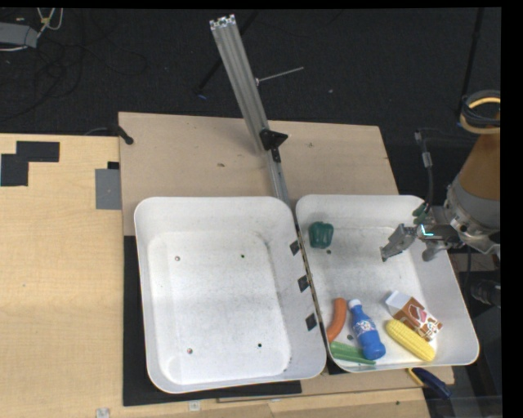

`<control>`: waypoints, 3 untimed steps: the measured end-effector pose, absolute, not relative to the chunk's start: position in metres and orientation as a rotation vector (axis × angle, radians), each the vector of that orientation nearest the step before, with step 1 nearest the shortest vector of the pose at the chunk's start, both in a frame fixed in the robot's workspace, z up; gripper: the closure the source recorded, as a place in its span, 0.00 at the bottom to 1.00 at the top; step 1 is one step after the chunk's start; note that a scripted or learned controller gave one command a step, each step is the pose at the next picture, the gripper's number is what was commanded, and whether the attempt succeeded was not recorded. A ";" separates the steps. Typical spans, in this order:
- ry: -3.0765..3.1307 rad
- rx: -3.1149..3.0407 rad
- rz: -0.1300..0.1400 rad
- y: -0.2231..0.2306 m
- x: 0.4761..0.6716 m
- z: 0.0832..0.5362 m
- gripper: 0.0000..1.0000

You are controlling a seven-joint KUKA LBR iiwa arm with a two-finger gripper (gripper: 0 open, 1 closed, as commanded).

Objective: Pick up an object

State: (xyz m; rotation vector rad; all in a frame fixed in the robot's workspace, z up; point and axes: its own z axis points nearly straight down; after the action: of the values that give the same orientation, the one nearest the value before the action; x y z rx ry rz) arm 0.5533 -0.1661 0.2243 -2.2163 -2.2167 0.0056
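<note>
Below you, two white bins (216, 208), right one holding one green pepper (320, 235), one carrot (337, 318), one blue bottle (364, 329), one corn cob (409, 339), gripper (413, 243) spread, pinching nothing.

Grey arm (478, 208) with an orange section above the wrist, black cable looped at its top, grey metal hand (413, 243) with two angular fingers, small teal-lit spot at the hand's base

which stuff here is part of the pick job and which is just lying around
Job: pincer; right bin with green pepper, carrot, blue bottle, corn cob, brown box, green pod.

Lying about: left bin; metal rail; cables.
</note>
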 end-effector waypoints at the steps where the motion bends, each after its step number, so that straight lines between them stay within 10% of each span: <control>1: -2.218 -2.220 0.002 -0.167 0.554 0.227 0.00; 3: -2.214 -2.216 0.007 -0.170 0.554 0.099 0.00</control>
State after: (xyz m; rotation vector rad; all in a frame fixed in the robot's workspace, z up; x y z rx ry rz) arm 0.5540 -0.1697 0.0987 -2.2165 -2.2141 0.0071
